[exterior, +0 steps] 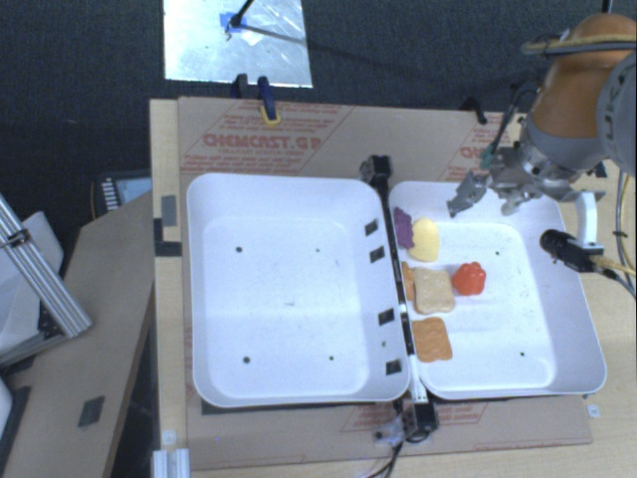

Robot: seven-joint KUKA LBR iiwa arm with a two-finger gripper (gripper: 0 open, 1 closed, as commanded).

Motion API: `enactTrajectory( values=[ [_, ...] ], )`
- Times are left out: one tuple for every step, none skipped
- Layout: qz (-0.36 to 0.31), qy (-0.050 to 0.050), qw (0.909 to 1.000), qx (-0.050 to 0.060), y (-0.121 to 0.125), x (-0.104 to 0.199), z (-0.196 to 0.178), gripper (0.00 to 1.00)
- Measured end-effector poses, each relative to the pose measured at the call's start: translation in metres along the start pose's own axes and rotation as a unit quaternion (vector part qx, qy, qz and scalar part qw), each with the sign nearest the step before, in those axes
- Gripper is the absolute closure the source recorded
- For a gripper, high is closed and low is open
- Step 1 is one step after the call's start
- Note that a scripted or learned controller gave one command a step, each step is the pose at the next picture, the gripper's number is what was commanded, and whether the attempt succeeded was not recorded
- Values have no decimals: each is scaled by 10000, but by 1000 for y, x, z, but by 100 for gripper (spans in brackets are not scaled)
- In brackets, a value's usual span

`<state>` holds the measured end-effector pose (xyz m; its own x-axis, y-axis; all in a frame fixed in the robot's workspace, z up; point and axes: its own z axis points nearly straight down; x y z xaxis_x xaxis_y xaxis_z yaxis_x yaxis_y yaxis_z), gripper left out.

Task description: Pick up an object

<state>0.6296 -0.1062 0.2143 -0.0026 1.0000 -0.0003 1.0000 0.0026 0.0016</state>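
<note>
Arm bent over right bin [567,366]; gripper [488,199] seemingly spread, holding nothing.

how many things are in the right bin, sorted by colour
purple: 1, the purple piece
yellow: 1, the yellow piece
red: 1, the red piece
tan: 1, the tan slice
orange-brown: 1, the orange-brown slice
total: 5, all in the right bin
</note>
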Motion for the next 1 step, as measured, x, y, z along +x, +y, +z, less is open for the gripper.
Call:
enactTrajectory(
  values=[
    [15,16,10000,59,-89,9,77,0]
  ],
)
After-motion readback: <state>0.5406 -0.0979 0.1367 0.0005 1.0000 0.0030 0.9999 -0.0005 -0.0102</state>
